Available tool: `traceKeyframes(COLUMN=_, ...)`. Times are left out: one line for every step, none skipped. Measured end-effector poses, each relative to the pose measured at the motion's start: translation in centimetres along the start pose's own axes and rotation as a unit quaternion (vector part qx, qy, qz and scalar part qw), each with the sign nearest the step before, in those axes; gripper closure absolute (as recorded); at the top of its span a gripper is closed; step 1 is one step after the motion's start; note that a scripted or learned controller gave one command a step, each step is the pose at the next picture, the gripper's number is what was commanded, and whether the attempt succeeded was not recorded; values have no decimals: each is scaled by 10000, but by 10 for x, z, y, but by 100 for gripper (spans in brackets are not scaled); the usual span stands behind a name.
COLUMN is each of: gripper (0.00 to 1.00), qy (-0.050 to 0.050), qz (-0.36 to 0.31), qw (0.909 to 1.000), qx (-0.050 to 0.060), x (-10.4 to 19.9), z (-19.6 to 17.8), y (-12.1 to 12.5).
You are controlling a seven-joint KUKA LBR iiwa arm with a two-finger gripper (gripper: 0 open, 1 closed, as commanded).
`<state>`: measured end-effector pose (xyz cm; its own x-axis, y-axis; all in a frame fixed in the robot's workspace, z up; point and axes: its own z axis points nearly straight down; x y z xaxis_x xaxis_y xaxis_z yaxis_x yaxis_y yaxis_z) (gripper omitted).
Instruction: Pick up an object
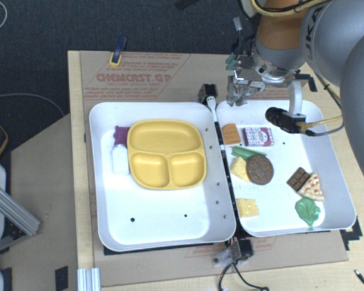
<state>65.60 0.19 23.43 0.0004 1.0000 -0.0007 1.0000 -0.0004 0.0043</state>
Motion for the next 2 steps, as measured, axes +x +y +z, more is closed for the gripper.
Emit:
traceKeyframes(gripper=100, qy=2, qz=-1, qw=10000, qx=25, x=-1, z=2, y=-3)
traceKeyframes(gripper=100, qy=3, qz=-10, qw=10000, qx=29, x=17, z=10, y=0)
